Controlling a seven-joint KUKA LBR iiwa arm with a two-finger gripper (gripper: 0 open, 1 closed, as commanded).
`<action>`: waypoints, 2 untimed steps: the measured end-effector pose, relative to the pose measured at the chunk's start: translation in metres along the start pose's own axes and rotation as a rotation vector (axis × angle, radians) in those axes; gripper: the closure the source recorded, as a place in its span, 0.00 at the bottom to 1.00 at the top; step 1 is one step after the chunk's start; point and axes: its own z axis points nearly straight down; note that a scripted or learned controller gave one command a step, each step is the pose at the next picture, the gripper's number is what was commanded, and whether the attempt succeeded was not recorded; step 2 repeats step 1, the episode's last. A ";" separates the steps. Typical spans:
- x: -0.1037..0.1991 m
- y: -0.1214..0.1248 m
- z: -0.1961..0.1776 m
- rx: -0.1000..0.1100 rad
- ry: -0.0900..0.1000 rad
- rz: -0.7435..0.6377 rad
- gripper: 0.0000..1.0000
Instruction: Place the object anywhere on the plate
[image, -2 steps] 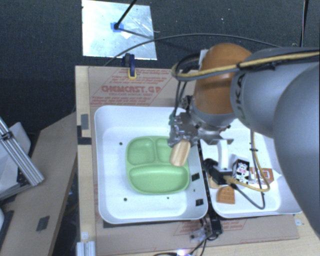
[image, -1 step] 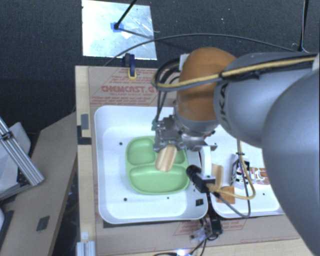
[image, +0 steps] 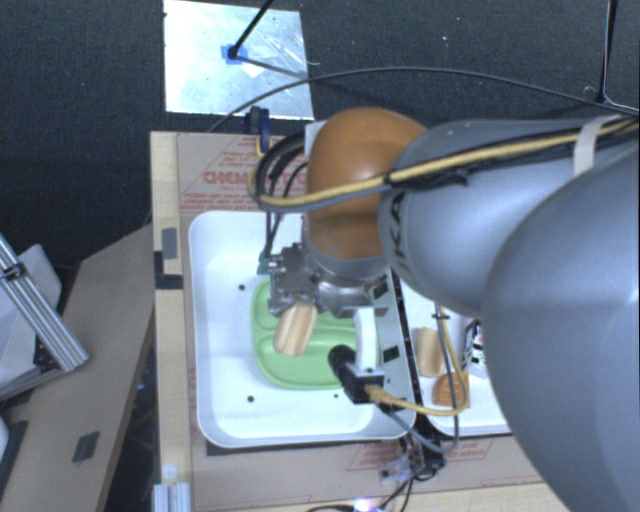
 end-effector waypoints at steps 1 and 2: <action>-0.004 0.001 0.000 -0.001 -0.002 0.006 0.00; -0.004 0.001 0.000 -0.001 -0.002 0.006 0.00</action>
